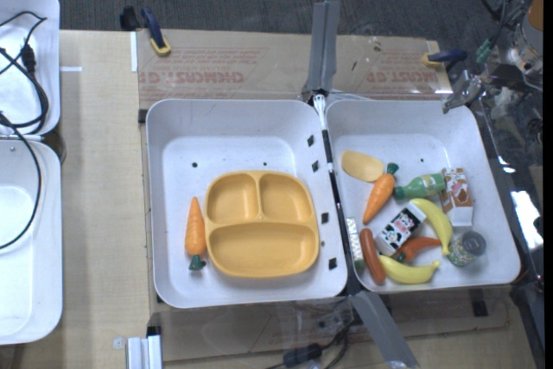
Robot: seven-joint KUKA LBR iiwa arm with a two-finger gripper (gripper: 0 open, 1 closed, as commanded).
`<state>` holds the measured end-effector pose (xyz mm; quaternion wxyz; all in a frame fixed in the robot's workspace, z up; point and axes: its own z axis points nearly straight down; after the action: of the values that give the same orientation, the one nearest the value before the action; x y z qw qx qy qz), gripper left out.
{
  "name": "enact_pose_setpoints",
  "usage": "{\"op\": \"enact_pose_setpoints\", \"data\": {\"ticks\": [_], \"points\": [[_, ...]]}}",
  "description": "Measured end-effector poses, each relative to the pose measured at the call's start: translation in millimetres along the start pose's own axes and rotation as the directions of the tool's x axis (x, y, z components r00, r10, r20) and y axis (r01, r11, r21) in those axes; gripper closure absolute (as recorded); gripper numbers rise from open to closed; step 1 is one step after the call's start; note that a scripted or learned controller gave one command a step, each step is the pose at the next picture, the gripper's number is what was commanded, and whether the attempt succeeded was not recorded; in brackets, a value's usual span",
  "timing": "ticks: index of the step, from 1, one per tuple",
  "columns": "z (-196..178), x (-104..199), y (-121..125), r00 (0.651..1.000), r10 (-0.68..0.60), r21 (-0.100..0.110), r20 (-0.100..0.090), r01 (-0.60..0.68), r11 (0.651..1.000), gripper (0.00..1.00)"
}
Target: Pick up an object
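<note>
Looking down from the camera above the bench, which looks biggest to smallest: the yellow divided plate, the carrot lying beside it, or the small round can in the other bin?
1. The yellow divided plastic plate, by far the largest.
2. The orange toy carrot beside it in the left bin.
3. The small round grey can in the right bin, smallest.

All lie about equally near the camera, so the order looks safe.

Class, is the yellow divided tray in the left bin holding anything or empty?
Empty: all three compartments of the tray show bare yellow. The carrot lies beside it.
</note>
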<state>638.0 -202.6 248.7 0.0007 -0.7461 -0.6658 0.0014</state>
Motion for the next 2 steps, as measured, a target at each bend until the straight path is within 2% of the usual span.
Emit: {"op": "enact_pose_setpoints", "data": {"ticks": [1, 2], "points": [[101, 27, -48, 0.996, -0.092, 0.000, -0.001, 0.092, 0.996, 0.00], [158, 90, -96, 0.989, -0.151, -0.001, -0.001, 0.151, 0.989, 0.00]]}}
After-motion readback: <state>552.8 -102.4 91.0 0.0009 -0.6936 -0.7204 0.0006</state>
